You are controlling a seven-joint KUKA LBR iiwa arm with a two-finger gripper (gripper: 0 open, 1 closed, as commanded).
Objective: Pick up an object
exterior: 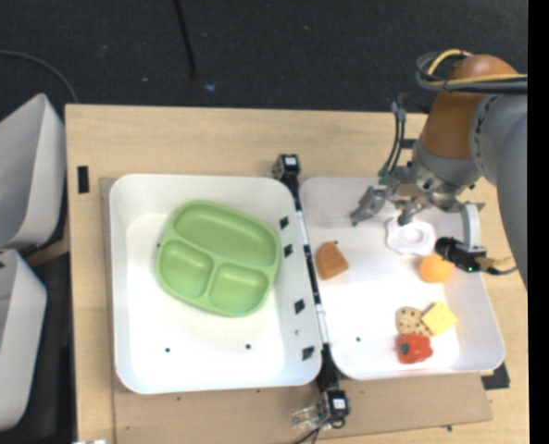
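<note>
hovering over the right bin (367,350), the gripper (385,208) looks spread apart, grasping nothing.

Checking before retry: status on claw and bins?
Claw open, nothing held, over right bin. Nearest: white piece, orange ball, brown piece. Green tray in left bin.

Right bin (459,359): brown chunk (330,261), white piece (410,239), orange ball (434,268), cracker (407,320).
</note>
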